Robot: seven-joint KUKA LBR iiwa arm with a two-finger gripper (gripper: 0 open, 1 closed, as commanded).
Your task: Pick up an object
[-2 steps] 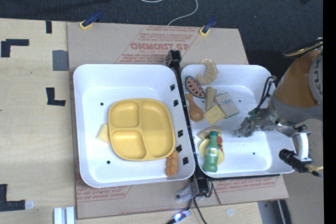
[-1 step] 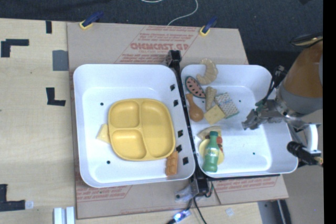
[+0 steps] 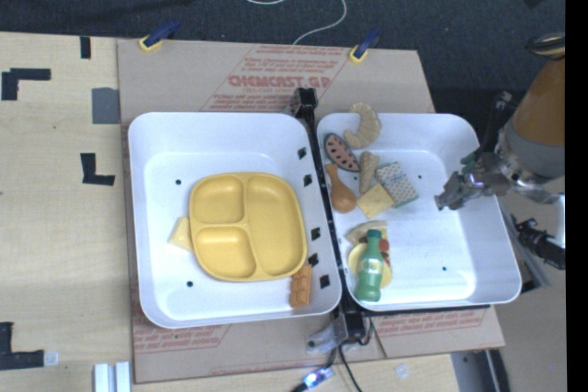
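Green plastic bottle [image 3: 369,267]: lying at the right bin's front-left corner, on yellow and red toy pieces.
Left white bin [image 3: 152,197]: holds a yellow three-compartment plastic tray [image 3: 248,226]; a small brown ridged piece [image 3: 300,287] sits just off its front-right corner.
Right white bin [image 3: 459,271]: toy foods clustered along its left side, among them a watermelon slice [image 3: 342,151] and a beige croissant-like piece [image 3: 366,125].
Gripper [image 3: 453,195]: low over the right bin's right side, well apart from the cluster; too dark and small to tell its opening, apparently holding nothing.

arm [image 3: 542,119] cut off at right edge, yellow wedge [image 3: 179,234] half under tray [image 3: 248,225]
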